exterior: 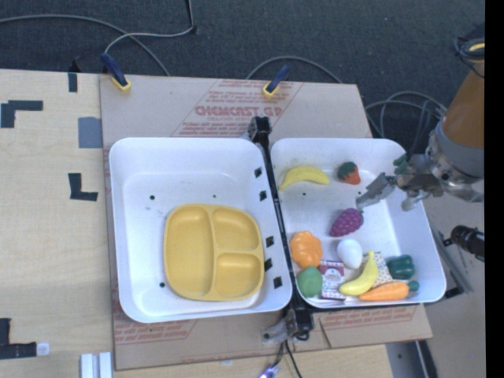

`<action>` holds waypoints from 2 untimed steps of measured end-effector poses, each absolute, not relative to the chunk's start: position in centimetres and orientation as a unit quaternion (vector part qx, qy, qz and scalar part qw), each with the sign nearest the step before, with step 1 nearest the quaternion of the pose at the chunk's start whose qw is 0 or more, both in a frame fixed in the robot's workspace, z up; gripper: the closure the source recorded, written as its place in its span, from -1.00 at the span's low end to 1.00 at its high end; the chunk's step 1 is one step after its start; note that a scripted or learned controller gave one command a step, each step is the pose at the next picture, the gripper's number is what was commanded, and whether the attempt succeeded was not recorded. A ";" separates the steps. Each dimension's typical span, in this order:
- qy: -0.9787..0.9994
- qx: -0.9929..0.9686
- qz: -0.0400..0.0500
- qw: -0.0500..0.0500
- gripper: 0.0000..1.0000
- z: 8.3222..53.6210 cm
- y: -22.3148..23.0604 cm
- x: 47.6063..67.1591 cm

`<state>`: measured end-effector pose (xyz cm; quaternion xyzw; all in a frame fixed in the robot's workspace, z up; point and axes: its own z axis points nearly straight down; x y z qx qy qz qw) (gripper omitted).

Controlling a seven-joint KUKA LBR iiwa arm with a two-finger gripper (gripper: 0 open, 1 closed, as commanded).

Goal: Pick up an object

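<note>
Jaws spread and holding nothing, the gripper [391,190] hangs beside the grapes [346,222], which look lumpy and could slip out as it closes.

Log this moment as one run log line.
stage: approach | end effector: open, above right bin, holding nothing | nearest: grapes | left bin: yellow tray
</note>
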<state>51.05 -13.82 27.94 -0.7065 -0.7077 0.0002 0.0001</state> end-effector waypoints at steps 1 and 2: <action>-0.707 -0.707 0.001 0.002 -1.00 17.4 -14.3 55.7; -0.708 -0.707 -0.001 -0.001 -1.00 8.7 -17.0 57.0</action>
